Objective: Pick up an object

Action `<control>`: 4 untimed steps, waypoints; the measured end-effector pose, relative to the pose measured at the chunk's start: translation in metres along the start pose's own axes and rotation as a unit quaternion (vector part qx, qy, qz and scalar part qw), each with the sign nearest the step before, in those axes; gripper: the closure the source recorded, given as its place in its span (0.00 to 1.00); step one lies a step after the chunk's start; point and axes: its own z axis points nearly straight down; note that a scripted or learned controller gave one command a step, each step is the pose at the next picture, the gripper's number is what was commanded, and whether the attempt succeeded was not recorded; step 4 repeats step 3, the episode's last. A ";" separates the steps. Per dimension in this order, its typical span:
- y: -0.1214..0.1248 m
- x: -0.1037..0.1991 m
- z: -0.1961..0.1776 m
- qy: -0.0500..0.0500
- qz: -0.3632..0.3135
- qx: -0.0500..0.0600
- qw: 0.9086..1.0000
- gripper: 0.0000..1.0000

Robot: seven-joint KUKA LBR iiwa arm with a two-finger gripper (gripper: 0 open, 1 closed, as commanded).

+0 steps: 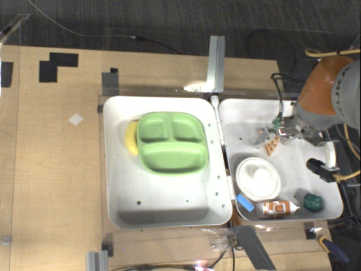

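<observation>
Seemingly bottle [278,209] lying flat, left-right.

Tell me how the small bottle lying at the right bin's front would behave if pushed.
The bottle lies on its side, so it would probably roll. It looks small and likely light. The bowl sits close behind it, so a push might knock them together.

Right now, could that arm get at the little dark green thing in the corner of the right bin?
Probably yes. The dark green thing lies uncovered near the right bin's front right corner, and the arm already reaches in from that side. The corner walls might crowd the gripper a little.
</observation>
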 end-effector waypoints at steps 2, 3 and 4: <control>-0.011 0.083 -0.100 0.000 -0.024 0.000 1.000 1.00; -0.009 0.112 -0.119 0.001 -0.044 0.000 0.999 1.00; -0.009 0.112 -0.119 0.001 -0.044 0.000 0.999 1.00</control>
